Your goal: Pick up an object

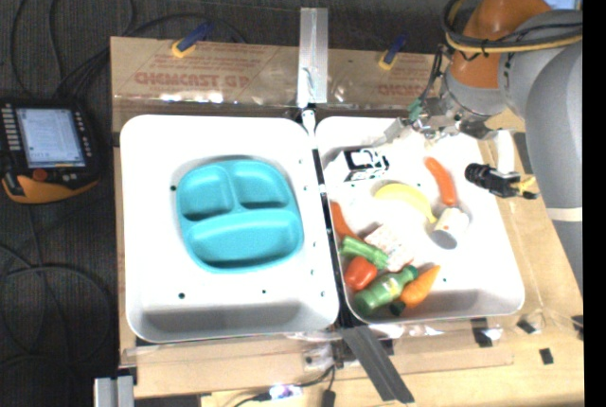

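Note:
My gripper [409,119] hangs over the far right corner of the right bin [492,274], above bare white floor, with nothing visibly in it. Below it lie an orange-red chili [440,180], a yellow banana-like piece [401,197] and a small white cup [451,226]. A black-and-white item [365,160] rests near the bin's far left. A patterned white box [388,243], a red pepper [359,274], green vegetables [359,249] and two orange carrots [422,281] [338,218] crowd the near left.
A blue divided tray [239,211] lies in the left bin [151,301]. The ridge between the bins [320,206] runs front to back. A tablet pendant [45,145] sits on the floor at the far left.

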